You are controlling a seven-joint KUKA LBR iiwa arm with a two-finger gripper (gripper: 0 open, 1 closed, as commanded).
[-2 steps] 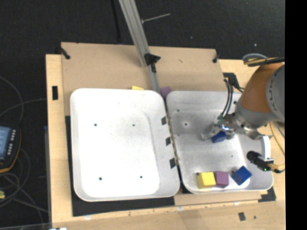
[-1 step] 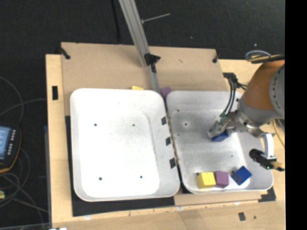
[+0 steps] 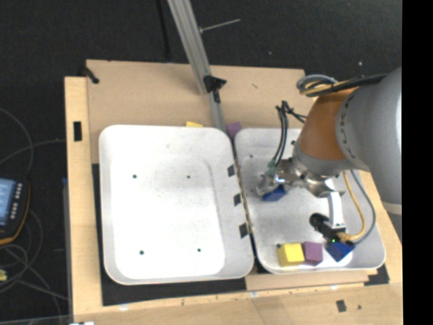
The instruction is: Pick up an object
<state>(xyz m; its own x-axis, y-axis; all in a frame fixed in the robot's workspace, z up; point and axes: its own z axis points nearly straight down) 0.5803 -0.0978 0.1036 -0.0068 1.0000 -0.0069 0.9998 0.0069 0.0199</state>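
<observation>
My gripper (image 3: 273, 181) hangs low over the left part of the right bin (image 3: 258, 145), under the grey arm with its orange band (image 3: 319, 131). A small blue object (image 3: 272, 194) lies right at the gripper's tip, partly covered by it. I cannot make out whether it is gripped or just lying on the bin floor. Along the front edge of the same bin sit a yellow block (image 3: 291, 253), a purple block (image 3: 312, 251) and a blue block (image 3: 339, 250).
The left bin (image 3: 162, 195) lies beside the right one, divided from it by a raised rim (image 3: 242, 202). A metal pole (image 3: 193, 39) slants up from behind the bins. A purple piece (image 3: 234, 128) and a yellow piece (image 3: 194, 124) rest behind the bins' far rims.
</observation>
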